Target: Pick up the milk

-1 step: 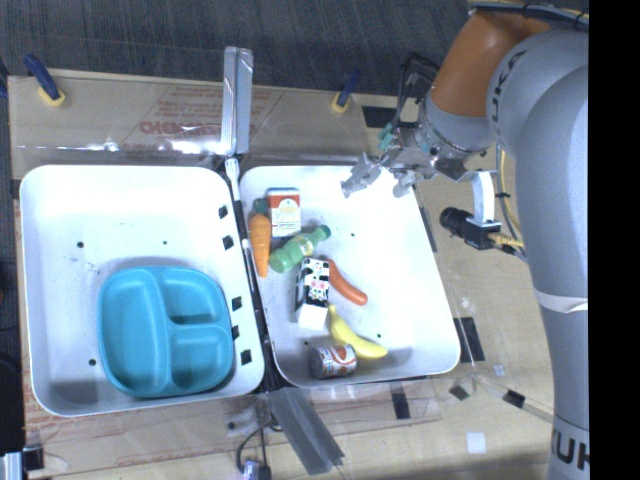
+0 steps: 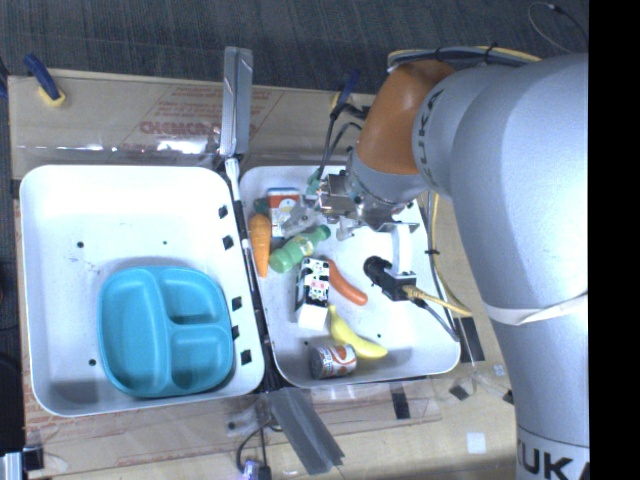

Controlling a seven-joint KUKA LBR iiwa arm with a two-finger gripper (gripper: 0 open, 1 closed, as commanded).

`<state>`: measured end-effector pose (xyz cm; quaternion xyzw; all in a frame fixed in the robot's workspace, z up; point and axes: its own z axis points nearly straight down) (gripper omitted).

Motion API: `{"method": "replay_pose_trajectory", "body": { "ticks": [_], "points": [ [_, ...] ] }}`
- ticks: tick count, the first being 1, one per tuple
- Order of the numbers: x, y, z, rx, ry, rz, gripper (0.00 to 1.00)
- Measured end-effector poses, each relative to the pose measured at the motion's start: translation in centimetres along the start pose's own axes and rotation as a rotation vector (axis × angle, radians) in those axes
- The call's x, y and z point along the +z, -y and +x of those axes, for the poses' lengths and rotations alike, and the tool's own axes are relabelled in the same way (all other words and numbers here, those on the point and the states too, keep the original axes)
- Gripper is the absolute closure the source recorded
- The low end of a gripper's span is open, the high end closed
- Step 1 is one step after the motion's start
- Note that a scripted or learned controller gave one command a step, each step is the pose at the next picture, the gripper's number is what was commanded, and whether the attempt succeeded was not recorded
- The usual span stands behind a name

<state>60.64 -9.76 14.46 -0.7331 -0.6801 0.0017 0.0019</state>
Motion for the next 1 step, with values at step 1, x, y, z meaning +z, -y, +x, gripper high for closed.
{"method": "replay_pose_trajectory", "body": {
  "ticks": [1],
  "points": [
    [5.27, 5.06, 0.03, -0.150, 0.000, -0.004, 0.00]
  ]
}}
